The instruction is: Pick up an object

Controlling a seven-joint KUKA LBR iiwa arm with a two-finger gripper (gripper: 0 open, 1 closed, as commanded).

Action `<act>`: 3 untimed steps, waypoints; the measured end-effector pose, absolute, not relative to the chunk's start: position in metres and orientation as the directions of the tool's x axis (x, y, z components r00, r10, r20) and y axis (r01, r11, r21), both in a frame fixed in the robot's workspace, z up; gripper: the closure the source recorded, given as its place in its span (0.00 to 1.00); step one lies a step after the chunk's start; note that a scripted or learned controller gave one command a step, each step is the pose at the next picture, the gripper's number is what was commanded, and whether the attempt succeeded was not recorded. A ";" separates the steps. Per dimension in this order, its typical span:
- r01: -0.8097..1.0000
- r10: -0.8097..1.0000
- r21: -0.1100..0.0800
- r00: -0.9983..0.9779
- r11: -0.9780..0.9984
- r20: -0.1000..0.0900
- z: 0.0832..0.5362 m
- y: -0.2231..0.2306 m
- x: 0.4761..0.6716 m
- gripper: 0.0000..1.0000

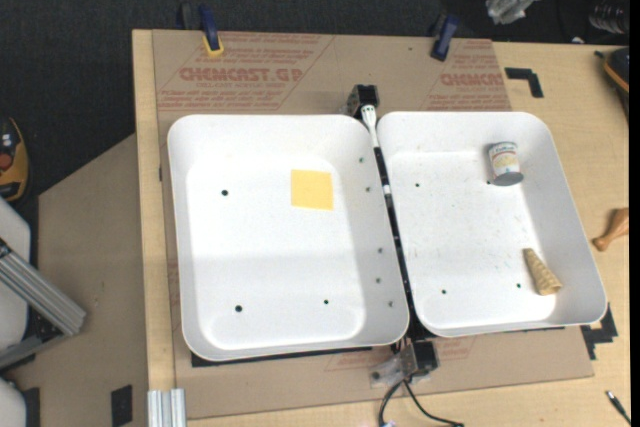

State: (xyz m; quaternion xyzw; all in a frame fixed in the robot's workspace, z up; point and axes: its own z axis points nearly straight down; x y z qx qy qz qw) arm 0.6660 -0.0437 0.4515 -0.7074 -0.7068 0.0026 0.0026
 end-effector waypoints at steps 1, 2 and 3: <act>1.000 1.000 -0.007 -0.003 0.003 0.001 0.392 -0.009 0.666 1.00; 1.000 1.000 0.020 -0.003 0.003 0.000 0.546 0.008 0.666 1.00; 1.000 1.000 -0.003 -0.005 0.005 0.002 0.536 0.049 0.606 1.00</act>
